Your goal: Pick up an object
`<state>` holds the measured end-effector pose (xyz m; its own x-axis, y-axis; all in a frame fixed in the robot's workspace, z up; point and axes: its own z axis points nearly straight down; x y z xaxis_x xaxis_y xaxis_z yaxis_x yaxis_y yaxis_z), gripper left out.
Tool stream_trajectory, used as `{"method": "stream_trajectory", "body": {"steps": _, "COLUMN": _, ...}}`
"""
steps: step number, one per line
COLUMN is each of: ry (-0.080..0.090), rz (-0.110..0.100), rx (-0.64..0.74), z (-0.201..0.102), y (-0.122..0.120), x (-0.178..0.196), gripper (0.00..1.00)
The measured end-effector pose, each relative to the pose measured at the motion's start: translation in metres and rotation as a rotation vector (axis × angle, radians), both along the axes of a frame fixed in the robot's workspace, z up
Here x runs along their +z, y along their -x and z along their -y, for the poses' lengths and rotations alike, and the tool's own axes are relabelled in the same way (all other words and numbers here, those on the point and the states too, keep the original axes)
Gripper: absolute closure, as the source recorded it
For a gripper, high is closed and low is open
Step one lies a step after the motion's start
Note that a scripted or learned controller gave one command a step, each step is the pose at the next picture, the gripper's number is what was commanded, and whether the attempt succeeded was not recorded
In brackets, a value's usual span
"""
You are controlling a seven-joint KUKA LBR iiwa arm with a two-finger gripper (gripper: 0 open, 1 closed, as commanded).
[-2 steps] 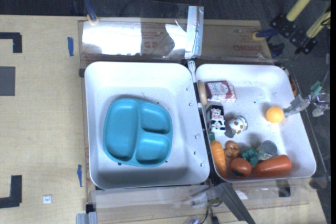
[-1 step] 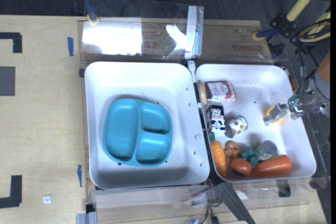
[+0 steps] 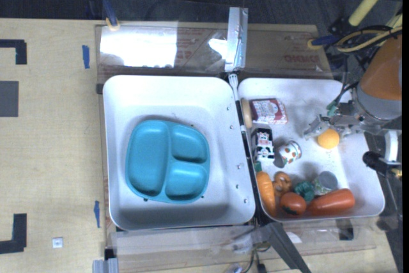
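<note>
Two shallow white bins sit side by side on a pale wooden bench point(image 3: 45, 156). The left bin point(image 3: 128, 96) looks smooth and a bit shiny, and in it lies a blue plastic plate point(image 3: 167, 160) with rounded corners and three sunken parts. The right bin point(image 3: 303, 94) holds a bunch of small toys. Near its top left corner is a small flat packet point(image 3: 267, 110), red and white. Just below it stands a little carton point(image 3: 262, 144) with black and white patches, and beside that is a round spotted ball point(image 3: 289, 151). Along the front of the bin lies a long orange carrot point(image 3: 265, 191), then a small brown lumpy thing point(image 3: 282, 181), a round red tomato point(image 3: 293, 202), a crinkly green piece point(image 3: 304, 190) and a long red pepper point(image 3: 331, 201). A small grey round piece point(image 3: 327, 179) sits just behind the pepper. A smooth yellow ball point(image 3: 328, 139) rests near the right side of the bin. The arm comes in from the right, grey with an orange band, and its metal gripper point(image 3: 333, 123) hangs right over the yellow ball, very close to it. I cannot tell how the gripper is set, or if it touches the ball.
</note>
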<state>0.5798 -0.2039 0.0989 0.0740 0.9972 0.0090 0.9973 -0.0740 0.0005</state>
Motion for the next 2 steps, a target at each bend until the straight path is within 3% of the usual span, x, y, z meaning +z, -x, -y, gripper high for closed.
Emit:
{"method": "stream_trajectory", "body": {"steps": 1, "ry": 0.008, "rz": -0.002, "rx": -0.004, "z": 0.005, "y": 0.001, "x": 0.008, "gripper": 1.00}}
{"method": "stream_trajectory", "body": {"steps": 2, "ry": 0.007, "rz": 0.003, "rx": -0.063, "z": -0.086, "y": 0.007, "x": 0.092, "gripper": 1.00}}
